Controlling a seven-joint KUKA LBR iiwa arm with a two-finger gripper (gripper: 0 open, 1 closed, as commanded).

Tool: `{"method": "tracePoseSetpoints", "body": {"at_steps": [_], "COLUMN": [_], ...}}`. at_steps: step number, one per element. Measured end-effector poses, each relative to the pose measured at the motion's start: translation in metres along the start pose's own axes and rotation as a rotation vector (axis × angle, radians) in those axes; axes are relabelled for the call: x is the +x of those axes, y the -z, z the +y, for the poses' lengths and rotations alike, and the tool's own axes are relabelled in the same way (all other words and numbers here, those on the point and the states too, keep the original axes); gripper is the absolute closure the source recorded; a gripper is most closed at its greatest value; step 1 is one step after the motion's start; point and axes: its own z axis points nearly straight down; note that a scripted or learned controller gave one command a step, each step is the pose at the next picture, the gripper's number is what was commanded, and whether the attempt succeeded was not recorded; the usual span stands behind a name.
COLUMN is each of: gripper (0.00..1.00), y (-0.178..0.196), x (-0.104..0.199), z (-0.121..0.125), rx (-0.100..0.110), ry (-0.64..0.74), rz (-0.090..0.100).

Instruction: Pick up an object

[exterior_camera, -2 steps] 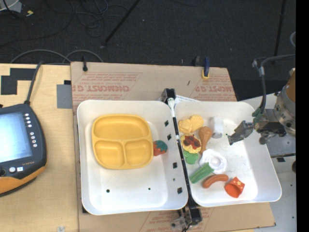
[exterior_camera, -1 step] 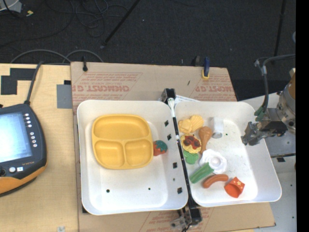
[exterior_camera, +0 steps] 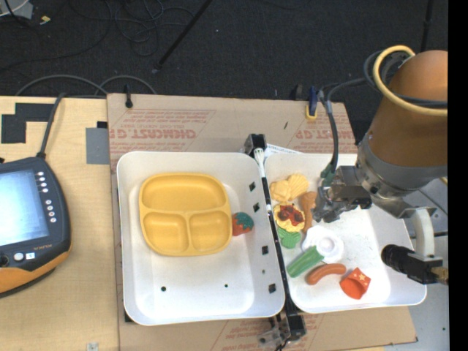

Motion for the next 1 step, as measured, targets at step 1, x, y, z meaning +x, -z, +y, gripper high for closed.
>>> {"method": "tracePoseSetpoints", "body": {"at_steps": [1], "gripper": [1.00], "y": [0.0691], "x": [0.0546], "z": [-0.0061], "rx": [-0.008], "ry": [-0.002], "rz": [-0.001]}}
